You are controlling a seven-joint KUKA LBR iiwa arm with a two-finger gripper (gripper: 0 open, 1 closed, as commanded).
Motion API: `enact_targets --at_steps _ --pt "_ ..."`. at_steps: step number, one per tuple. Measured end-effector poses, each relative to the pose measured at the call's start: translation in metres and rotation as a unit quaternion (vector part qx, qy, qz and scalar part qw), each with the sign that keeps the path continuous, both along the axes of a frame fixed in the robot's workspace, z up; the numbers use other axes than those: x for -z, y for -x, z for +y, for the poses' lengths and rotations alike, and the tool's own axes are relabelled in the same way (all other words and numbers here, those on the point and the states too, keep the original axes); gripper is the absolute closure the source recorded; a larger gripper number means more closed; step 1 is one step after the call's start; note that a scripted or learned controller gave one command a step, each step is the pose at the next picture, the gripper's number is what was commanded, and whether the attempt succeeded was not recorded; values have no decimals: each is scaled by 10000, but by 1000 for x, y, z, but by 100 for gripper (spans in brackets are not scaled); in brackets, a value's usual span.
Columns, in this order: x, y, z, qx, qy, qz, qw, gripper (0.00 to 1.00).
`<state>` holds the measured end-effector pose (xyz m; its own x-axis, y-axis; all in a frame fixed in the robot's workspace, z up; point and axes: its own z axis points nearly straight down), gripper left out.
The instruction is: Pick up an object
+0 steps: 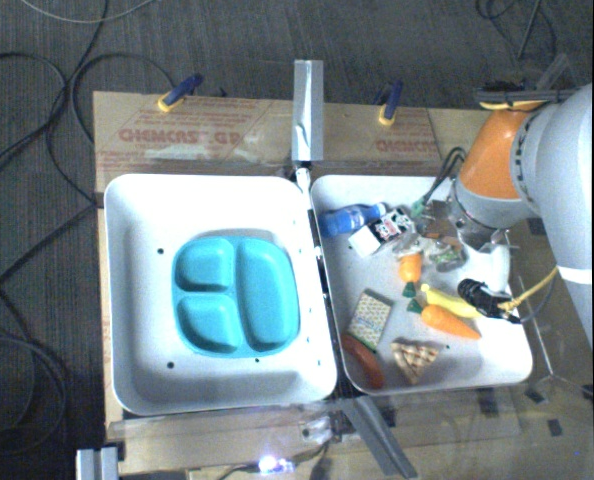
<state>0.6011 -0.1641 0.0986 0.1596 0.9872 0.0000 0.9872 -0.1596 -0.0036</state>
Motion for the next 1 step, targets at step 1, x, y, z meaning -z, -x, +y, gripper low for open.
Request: enact_targets --at_steps 1 --pt "-182 -7 63 -833 12 -11 9965 100"
